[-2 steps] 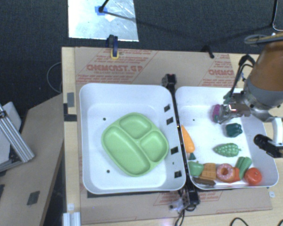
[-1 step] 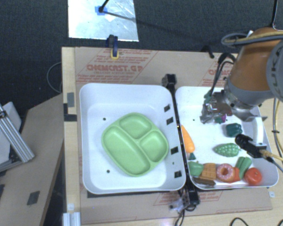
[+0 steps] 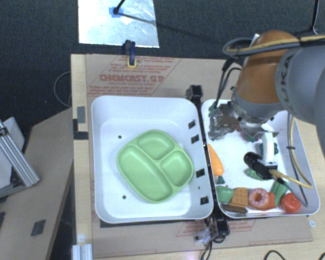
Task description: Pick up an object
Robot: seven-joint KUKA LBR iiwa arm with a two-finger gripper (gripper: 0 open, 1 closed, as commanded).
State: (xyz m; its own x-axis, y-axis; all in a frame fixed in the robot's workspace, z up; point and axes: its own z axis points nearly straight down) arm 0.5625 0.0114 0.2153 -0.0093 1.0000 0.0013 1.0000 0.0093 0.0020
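Note:
My gripper (image 3: 219, 125) hangs low over the upper left part of the right bin (image 3: 306, 169), close to its left wall. An orange carrot (image 3: 215, 160) lies just below it, apart from it, along the same wall. Along the bin's front edge sit a green piece (image 3: 224, 193), a tan waffle (image 3: 239, 197), a pink donut (image 3: 259, 199), a green pepper (image 3: 277, 188) and a red tomato (image 3: 291, 202). I see nothing held by the gripper.
The left bin (image 3: 108, 118) holds a green divided plate (image 3: 154, 166) in its middle. The bulky grey and orange arm (image 3: 271, 75) covers the right bin's upper part. A black divider with clips (image 3: 201, 145) runs between the bins.

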